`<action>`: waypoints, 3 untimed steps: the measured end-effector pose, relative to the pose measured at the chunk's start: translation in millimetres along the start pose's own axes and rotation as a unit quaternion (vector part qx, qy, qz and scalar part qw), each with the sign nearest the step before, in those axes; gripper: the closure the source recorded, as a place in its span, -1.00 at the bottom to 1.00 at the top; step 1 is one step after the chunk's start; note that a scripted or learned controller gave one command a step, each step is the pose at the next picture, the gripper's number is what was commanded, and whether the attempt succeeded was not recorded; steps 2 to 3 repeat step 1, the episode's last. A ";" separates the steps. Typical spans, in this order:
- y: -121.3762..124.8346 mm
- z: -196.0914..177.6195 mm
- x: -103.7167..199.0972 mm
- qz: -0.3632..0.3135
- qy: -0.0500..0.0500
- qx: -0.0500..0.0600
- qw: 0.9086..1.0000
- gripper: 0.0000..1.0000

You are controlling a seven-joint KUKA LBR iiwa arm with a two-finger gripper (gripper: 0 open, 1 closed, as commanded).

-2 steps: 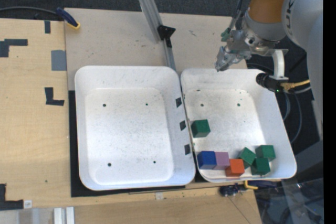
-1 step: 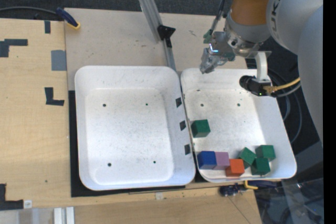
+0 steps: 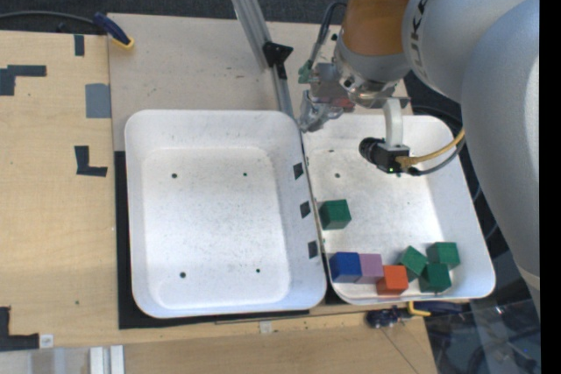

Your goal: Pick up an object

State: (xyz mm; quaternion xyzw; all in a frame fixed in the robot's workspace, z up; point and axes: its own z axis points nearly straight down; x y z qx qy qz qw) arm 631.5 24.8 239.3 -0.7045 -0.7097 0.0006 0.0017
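Blocks sit in the right bin point(image 3: 456, 188): a green block point(image 3: 334, 213) alone mid-bin, others clustered at the near edge. Small, rigid, light, I'd judge; pinch the loner's flat sides. Claw point(image 3: 314, 114) hovers at the far left corner, whether spread or closed, can't tell.

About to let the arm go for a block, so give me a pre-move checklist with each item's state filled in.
1. Blocks are in the right bin: ok, seven there.
2. A block stands apart for an easy grab: ok, the lone green block sits clear of the others.
3. Remaining blocks have room around them: not ok, the blue block and its neighbours crowd the near edge.
4. Gripper is over a block: not ok, it hangs at the bin's far left corner.
5. Fingers open: cannot tell.
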 end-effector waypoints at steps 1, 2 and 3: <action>-15.1 -5.1 59.5 0.000 0.000 0.000 1.000 1.00; -15.1 -5.1 59.5 0.000 0.000 0.000 1.000 1.00; -15.1 -5.1 59.5 0.000 0.000 0.000 1.000 1.00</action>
